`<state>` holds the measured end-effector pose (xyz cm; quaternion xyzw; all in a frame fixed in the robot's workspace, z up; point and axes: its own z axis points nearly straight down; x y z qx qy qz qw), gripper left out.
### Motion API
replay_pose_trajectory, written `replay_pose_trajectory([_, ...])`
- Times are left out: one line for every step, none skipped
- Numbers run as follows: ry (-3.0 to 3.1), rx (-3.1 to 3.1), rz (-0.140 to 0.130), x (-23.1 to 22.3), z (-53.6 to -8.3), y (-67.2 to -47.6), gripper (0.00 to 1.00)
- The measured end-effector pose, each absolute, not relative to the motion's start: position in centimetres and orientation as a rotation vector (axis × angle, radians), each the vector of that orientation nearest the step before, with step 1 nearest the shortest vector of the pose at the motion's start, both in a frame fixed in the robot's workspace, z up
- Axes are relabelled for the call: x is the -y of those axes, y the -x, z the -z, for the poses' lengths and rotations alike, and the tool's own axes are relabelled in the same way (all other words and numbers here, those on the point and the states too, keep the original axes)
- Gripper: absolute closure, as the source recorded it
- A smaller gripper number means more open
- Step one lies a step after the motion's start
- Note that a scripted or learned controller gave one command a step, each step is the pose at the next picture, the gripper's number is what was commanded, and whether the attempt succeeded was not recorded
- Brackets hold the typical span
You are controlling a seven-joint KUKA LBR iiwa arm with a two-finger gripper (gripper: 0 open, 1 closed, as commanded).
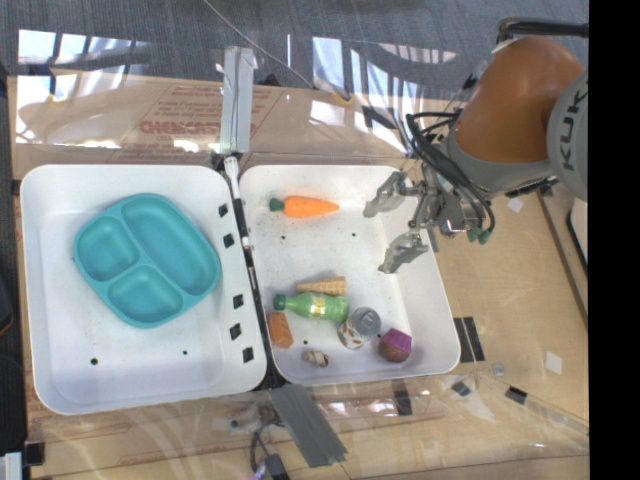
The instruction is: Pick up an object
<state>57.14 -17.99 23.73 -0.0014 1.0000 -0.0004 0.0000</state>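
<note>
In the camera view, the end effector (pixel 397 226) hangs over the upper right of the right-hand white bin (pixel 430 313), its two grey fingers spread apart with nothing between them. The nearest free-standing target is the orange toy carrot with a green top (pixel 305 207), lying in that bin's upper part, left of the fingers. Its long axis runs left to right across the frame, tip pointing right. A good grasp would likely close across the thick middle, fingers set crosswise to that axis.
</note>
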Motion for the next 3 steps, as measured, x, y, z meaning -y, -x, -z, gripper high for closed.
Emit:
replay_pose_trajectory([0.106, -3.134, 0.003, 20.7, -12.0, -54.5, 0.00])
replay_pose_trajectory([-0.343, -3.126, -0.003, 15.3, -9.2, -52.3, 0.00])
replay_pose_trajectory([-0.331, -3.126, -0.001, 15.2, -10.3, -52.5, 1.00])
